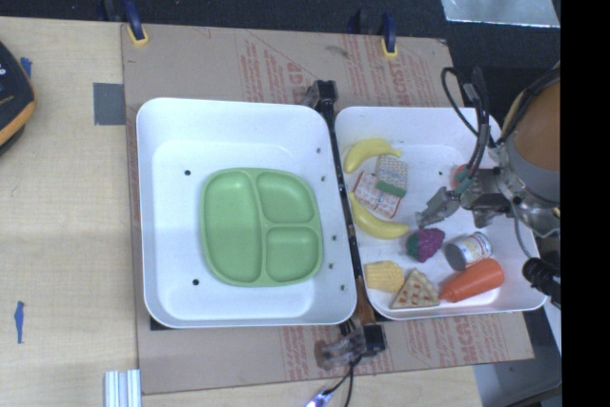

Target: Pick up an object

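While your hand [440, 207] hangs spread, gripping nothing, over the right bin [419, 121], lower it squarely onto the grapes [426, 244], clear of can [468, 251] and banana [378, 223].

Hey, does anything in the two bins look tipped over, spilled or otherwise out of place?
Mostly no. The small can lies on its side in the right bin, among loosely piled toy food. The green plate sits flat in the left bin. Nothing looks spilled or damaged.
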Controlling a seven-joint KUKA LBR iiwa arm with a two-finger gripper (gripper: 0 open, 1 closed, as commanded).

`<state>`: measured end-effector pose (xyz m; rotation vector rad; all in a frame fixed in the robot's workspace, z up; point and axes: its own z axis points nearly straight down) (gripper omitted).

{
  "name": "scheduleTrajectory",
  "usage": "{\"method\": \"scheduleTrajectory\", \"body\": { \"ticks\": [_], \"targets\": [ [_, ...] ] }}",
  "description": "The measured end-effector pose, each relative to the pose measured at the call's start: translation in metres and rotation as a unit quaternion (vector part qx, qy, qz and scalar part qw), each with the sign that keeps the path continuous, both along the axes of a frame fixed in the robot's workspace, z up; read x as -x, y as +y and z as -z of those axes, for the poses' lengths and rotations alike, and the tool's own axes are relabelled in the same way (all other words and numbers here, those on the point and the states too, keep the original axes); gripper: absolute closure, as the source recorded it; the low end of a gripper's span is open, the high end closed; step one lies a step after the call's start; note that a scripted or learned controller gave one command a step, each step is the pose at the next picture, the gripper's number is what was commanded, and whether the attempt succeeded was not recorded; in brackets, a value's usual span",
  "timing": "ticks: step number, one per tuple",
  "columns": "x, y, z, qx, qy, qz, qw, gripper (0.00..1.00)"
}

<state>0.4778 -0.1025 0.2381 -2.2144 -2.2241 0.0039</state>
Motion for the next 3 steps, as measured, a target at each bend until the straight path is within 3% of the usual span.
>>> {"method": "scheduleTrajectory", "body": {
  "ticks": [1,2,3],
  "targets": [
    [0.002,-0.017,0.147,0.0002,0.0,0.0,1.0,0.0],
    [0.003,-0.018,0.137,0.0005,0.001,-0.002,1.0,1.0],
    [0.003,-0.017,0.137,0.0006,0.001,-0.002,1.0,0.0]
  ]
}}
